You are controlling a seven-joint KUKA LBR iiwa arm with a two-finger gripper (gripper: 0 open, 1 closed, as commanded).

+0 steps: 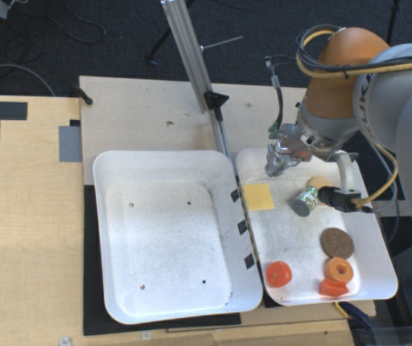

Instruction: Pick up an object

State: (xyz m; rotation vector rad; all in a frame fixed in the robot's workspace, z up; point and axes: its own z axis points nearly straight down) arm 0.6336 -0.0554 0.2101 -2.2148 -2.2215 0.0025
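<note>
My gripper [276, 164] hangs over the far left part of the right bin [379, 288], above and slightly right of a flat yellow square [258, 197]. Nothing shows between its fingers. A small green-grey cylinder [305, 202] lies on its side in the bin's middle. A brown round disc [337, 243] sits nearer the front right, with an orange ring [339, 270] stacked on a red piece [333, 288] in front of it. A red-orange round cap [278, 274] rests near the front left corner.
The left bin [119, 171] is beside the right one, split from it by a ridge with black clips [240, 225]. A slanted aluminium post [191, 56] rises behind the bins. A black cable connector [339, 199] juts in from the right near the cylinder.
</note>
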